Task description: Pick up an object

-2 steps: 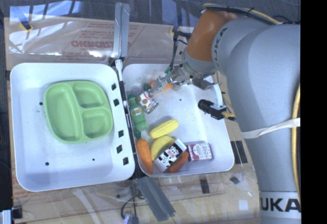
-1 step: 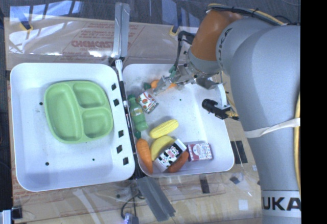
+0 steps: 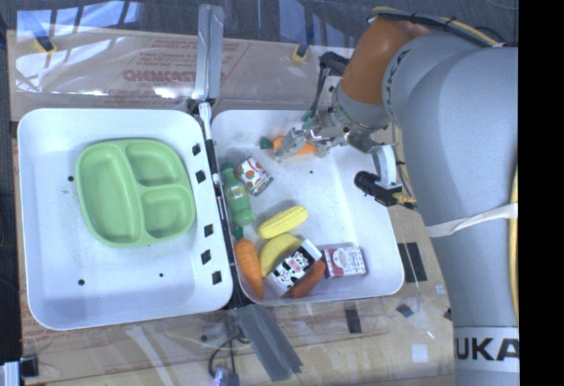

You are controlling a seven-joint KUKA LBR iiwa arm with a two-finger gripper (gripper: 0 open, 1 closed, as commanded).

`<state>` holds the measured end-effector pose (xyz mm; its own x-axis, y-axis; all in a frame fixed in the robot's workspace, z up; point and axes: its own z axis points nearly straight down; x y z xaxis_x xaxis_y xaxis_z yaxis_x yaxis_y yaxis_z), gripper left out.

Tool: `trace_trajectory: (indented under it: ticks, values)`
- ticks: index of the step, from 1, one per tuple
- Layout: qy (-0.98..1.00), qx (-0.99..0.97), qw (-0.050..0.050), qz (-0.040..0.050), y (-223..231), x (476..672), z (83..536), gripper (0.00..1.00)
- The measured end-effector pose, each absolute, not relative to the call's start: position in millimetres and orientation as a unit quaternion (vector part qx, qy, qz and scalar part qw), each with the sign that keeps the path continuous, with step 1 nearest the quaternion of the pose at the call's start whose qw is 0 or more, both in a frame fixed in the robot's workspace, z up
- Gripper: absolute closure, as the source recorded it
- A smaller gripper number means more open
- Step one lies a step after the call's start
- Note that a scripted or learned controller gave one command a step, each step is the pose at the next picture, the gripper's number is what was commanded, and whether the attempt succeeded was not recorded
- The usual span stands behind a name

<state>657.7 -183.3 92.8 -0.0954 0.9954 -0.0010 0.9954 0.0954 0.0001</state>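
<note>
In the right bin (image 3: 370,234) lie several toy foods. A small orange carrot with a green top (image 3: 284,144) rests near the bin's far wall. My gripper (image 3: 307,139) hangs right at this carrot, low over the bin floor, with the orange piece partly hidden under it. Nearer the front are a corn cob (image 3: 282,220), a yellow banana (image 3: 277,247), a larger carrot (image 3: 248,268), a cow-patterned carton (image 3: 295,264), a red sausage (image 3: 308,281) and a red box (image 3: 345,261).
A green bottle (image 3: 236,201) and a small red-and-white carton (image 3: 254,175) lie by the divider. The left bin (image 3: 44,270) holds a green divided plate (image 3: 137,190). The grey arm (image 3: 458,155) covers the right bin's right edge.
</note>
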Motion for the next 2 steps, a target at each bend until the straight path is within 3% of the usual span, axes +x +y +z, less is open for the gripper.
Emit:
trace_trajectory:
  ticks: [1,2]
  values:
    - [0.743,0.67,-0.004,-0.0022,-181.0,657.3,102.9,1.0]
    - [0.743,0.67,-0.004,-0.0022,-180.8,657.3,102.8,0.0]
